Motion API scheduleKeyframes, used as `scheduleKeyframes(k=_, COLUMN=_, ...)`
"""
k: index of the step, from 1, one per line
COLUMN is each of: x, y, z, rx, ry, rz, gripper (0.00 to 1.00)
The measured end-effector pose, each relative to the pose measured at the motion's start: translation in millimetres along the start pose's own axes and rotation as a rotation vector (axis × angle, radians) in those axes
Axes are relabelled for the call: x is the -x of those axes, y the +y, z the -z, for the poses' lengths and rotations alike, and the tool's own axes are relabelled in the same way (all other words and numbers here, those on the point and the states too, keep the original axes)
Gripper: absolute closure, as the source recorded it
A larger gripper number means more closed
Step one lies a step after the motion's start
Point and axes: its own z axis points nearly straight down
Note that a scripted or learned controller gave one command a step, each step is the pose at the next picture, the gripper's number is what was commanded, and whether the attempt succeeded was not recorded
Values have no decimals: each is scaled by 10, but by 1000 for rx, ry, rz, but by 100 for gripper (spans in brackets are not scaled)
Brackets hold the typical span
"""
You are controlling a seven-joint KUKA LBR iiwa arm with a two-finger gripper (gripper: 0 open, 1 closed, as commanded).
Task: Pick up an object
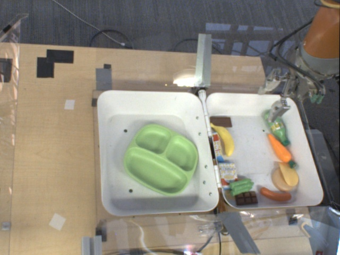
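Observation:
My gripper [280,109] hangs low over the back right of the right bin [249,142], just above a green leafy item [278,129]. An orange carrot [279,148] lies right in front of that. Further forward are a tan bread-like piece [285,177] and a red sausage [275,195]. On the bin's left side lie a yellow banana [226,139], a brown block [222,122], a small printed carton [227,170], a green piece [241,186] and a chocolate bar [246,198]. Nothing is visibly held.
The left bin [114,116] holds a green divided plate [161,158]. A metal divider post [203,62] stands behind the seam between the bins. The grey and orange arm [321,36] comes in from the top right, with cables beside it.

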Motion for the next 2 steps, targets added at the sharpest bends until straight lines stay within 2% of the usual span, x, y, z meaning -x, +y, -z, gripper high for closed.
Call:
scheduleKeyframes(k=1, x=18, y=-20, z=-1483, rx=1, ry=-2, rz=192, gripper=0)
scheduleKeyframes(k=2, x=-125, y=-409, z=-1527, rx=-1, ry=-2, rz=393, gripper=0)
